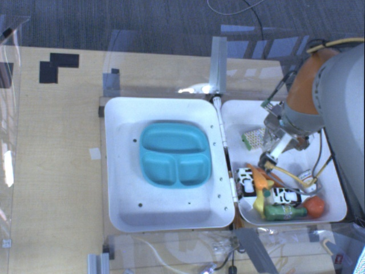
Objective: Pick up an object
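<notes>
Camera view shows two bins: one (pixel 114 153) holds one blue tray (pixel 174 161). The other (pixel 239 113) holds several toys. Gripper (pixel 268 160) grip can't be told.

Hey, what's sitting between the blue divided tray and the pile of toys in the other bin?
In the camera view, the two bins' adjoining white rims lie between the blue tray and the toy pile; bare bin floor flanks them.

— We see smooth white plastic in both bins (pixel 117 153), and a glossy blue plastic tray (pixel 174 154).

— We agree; the bench (pixel 63 170) looks like pale matt wood, with clear glossy panels (pixel 8 124) at its left edge.
</notes>
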